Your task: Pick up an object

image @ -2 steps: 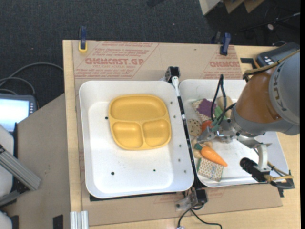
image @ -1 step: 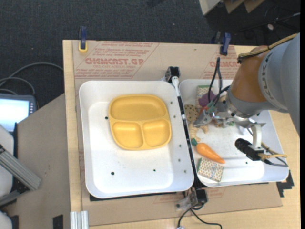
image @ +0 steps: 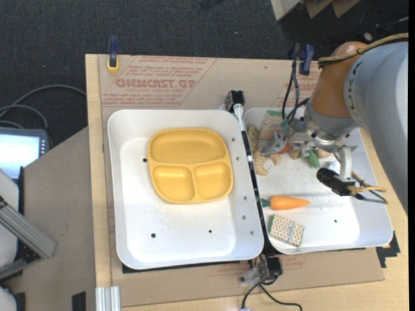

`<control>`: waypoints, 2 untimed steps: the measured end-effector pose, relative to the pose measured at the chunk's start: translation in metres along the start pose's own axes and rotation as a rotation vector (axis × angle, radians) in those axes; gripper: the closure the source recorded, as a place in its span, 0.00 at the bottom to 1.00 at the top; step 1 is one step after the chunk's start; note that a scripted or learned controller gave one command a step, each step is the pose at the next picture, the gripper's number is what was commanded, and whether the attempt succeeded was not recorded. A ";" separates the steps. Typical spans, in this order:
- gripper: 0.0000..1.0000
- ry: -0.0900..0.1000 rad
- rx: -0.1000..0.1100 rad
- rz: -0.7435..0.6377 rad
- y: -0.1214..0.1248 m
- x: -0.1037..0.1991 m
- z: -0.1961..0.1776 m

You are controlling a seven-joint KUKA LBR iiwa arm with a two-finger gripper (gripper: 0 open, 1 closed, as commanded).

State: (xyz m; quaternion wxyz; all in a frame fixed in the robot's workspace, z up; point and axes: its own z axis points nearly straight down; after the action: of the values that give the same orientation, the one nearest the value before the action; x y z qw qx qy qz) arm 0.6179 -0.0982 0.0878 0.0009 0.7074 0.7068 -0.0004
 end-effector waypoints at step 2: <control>0.00 0.003 -0.007 0.000 0.044 -0.061 -0.002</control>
State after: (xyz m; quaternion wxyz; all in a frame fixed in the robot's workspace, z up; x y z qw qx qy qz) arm 0.6623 -0.1593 0.0898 0.0020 0.7076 0.7066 0.0031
